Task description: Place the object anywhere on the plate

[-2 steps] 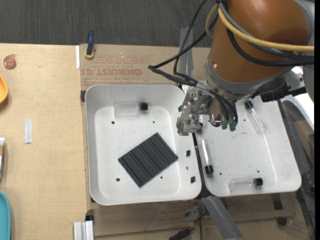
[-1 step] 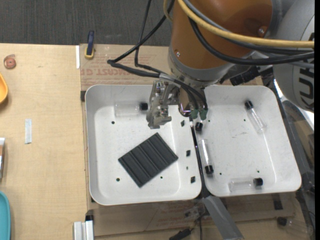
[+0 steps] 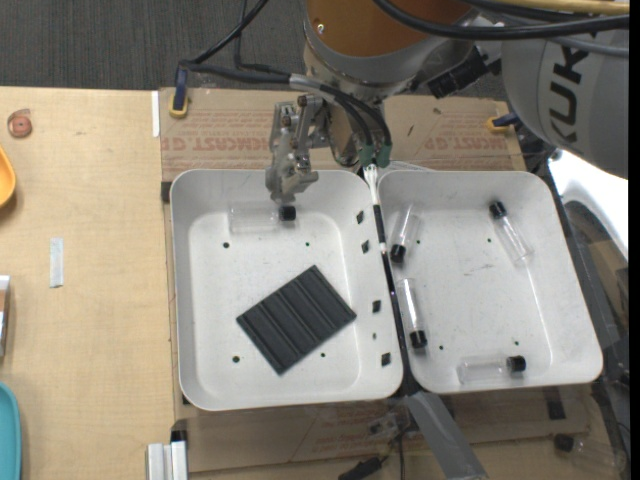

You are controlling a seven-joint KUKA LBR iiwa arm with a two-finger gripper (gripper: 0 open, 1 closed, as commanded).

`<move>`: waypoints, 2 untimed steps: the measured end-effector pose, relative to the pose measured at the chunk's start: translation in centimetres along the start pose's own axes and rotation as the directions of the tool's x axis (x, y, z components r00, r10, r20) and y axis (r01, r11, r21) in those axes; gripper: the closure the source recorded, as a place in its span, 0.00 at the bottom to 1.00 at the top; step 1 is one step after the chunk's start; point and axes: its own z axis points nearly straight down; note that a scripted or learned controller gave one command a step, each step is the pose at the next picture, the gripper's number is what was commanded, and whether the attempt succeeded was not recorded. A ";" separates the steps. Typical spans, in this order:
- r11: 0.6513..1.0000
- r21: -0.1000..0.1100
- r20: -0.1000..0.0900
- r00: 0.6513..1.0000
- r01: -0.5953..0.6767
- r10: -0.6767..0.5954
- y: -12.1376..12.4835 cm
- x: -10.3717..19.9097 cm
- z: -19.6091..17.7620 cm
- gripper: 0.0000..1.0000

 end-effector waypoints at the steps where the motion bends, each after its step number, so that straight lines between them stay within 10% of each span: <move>1: 0.995 0.000 -0.002 0.995 0.096 -0.096 0.7 4.6 1.8 1.00; 2: 0.981 0.000 0.000 0.981 0.192 -0.192 -0.2 -0.8 0.0 1.00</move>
